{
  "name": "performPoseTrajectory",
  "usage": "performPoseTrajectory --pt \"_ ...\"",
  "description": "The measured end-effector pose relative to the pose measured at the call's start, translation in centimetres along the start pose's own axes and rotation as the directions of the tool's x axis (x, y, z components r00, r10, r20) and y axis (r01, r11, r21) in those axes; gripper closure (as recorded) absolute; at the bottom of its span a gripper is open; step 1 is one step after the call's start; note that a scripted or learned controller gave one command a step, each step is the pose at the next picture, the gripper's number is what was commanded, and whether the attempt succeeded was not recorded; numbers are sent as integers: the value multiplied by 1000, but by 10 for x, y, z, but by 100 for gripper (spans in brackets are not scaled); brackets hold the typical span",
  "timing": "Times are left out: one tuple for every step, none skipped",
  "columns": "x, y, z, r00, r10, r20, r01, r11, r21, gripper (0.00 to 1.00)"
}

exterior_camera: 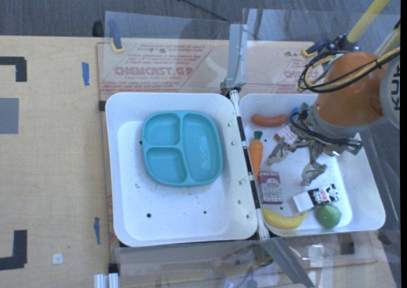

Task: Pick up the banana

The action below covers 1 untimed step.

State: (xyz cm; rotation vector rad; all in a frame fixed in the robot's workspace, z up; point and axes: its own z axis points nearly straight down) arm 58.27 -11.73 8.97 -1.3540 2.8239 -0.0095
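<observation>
The banana (284, 219) lies at the near edge of the right bin (369, 204), toward its near-left corner, with a green apple (329, 215) just beside it. Behind them lie a white box (315, 197) and a small red carton (270, 186). Farther back, the gripper (296, 159) hangs with fingers spread and nothing between them, well apart from the banana. A carrot (255, 155) lies along the left wall, a sausage (269, 119) near the far edge. A blue divided plate (182, 148) sits in the left bin (121, 172).

I see banana (284, 219): yellow, curved, lying flat at near edge of right bin (372, 207), ends upturned. Left tip by bin's near-left corner, right tip just beside green fruit (329, 215).
</observation>
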Motion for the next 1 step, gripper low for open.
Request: performPoseTrajectory --pt "-67 -57 1 987 -158 3 158 987 2 0"
